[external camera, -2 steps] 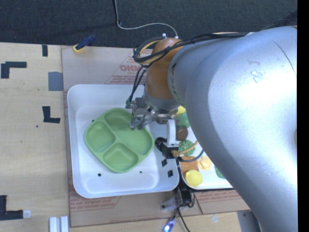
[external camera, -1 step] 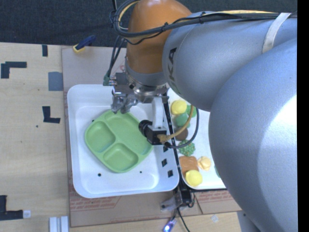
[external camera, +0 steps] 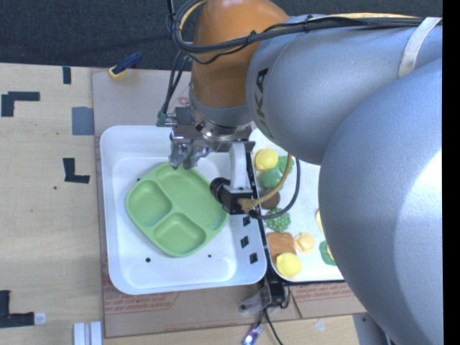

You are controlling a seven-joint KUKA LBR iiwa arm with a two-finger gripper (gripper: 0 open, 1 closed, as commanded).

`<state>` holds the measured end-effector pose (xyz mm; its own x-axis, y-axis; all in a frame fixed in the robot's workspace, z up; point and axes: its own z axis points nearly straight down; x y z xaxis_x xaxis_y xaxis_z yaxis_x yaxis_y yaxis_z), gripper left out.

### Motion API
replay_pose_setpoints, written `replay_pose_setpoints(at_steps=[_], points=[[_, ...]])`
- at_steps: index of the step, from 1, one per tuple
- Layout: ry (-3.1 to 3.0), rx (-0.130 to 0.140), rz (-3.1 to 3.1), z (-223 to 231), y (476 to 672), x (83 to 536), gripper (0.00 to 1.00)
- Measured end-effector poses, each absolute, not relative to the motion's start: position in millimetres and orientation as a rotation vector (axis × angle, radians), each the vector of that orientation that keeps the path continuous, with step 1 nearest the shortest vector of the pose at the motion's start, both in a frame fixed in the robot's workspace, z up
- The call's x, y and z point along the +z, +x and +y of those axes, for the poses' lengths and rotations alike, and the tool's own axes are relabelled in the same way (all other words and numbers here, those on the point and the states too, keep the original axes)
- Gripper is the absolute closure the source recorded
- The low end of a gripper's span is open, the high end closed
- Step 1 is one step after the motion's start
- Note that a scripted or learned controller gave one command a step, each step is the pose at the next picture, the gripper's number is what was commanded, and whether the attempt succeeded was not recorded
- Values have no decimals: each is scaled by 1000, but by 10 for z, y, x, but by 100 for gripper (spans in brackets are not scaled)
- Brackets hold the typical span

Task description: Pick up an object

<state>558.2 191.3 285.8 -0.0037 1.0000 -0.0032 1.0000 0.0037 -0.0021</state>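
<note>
A green divided plate (external camera: pixel 175 210) with three compartments lies in the left white bin (external camera: pixel 126 264). My gripper (external camera: pixel 184 157) hangs under the orange wrist band, right over the plate's far edge. Its dark fingertips seem to touch the plate's rim. In the right bin (external camera: pixel 310 273) lie several small toy foods: a yellow lemon (external camera: pixel 266 159), a green piece (external camera: pixel 271 179), an orange-brown block (external camera: pixel 280 243) and a yellow ball (external camera: pixel 288 265). The big grey arm hides most of that bin.
The arm's bulk covers the right half of the scene. Black cables loop from the wrist down past the divider between the bins (external camera: pixel 251 243). A blue and yellow item (external camera: pixel 124 65) lies on the bench beyond the left bin.
</note>
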Motion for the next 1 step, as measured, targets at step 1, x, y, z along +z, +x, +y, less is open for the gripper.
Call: replay_pose_setpoints(at_steps=[1], points=[[2215, -10, 2226, 1917, 5580, 2950, 100]])
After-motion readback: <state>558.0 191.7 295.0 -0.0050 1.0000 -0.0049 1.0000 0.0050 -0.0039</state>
